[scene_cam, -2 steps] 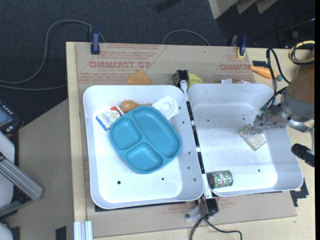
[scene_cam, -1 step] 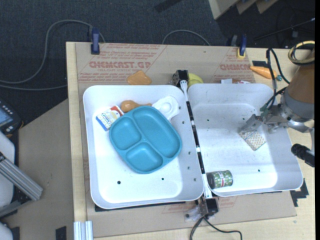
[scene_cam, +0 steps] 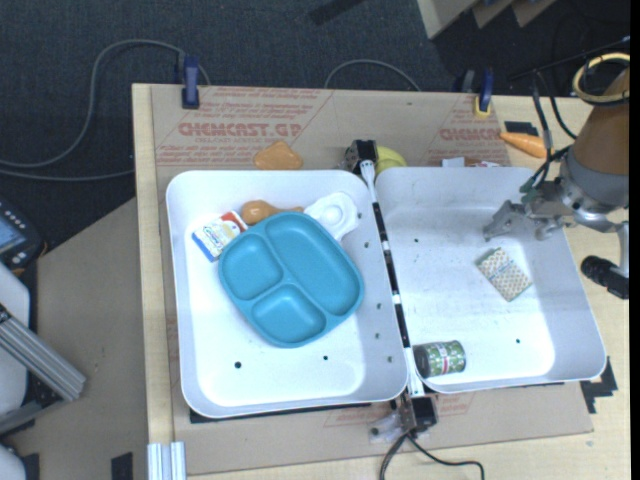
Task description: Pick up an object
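Note:
My gripper [scene_cam: 520,230] hangs over the far right part of the right bin [scene_cam: 440,218], its fingers spread open with nothing between them. Just in front of it lies a small patterned packet [scene_cam: 505,273] on the bin floor. A green can [scene_cam: 440,358] lies on its side at the bin's near left corner. In the left bin [scene_cam: 200,358] a blue divided plate [scene_cam: 290,278] rests with a small white, red and blue packet [scene_cam: 216,236], an orange ball [scene_cam: 258,211] and a white scoop [scene_cam: 333,211] behind it.
Behind the bins on the bench lie an orange lump [scene_cam: 278,155], a yellow-green object [scene_cam: 389,158] and an orange carrot-like piece [scene_cam: 525,144]. Blue clamps [scene_cam: 189,80] hold the board's back edge. Cables run off the back.

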`<control>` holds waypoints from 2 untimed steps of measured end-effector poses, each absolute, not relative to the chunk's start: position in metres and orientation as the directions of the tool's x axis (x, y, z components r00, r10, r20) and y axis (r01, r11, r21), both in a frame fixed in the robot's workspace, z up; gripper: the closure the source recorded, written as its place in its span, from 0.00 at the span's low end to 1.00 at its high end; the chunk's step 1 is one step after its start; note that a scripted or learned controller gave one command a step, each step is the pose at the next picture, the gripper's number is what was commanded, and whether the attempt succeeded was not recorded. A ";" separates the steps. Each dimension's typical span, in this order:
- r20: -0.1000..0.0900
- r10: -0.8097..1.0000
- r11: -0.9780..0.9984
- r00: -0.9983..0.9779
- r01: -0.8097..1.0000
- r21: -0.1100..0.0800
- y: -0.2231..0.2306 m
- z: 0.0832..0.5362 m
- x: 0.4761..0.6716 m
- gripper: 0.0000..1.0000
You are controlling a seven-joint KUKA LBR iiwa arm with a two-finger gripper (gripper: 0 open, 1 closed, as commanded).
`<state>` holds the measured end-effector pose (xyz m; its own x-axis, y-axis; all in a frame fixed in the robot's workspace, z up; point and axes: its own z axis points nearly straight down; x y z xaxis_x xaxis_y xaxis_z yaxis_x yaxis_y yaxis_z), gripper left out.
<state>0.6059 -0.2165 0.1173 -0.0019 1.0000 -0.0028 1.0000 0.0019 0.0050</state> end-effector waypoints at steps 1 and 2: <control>0.001 1.000 -0.003 0.003 1.000 -0.003 -0.225 0.149 0.552 0.00; 0.003 1.000 0.002 -0.002 1.000 -0.004 -0.186 0.134 0.541 0.00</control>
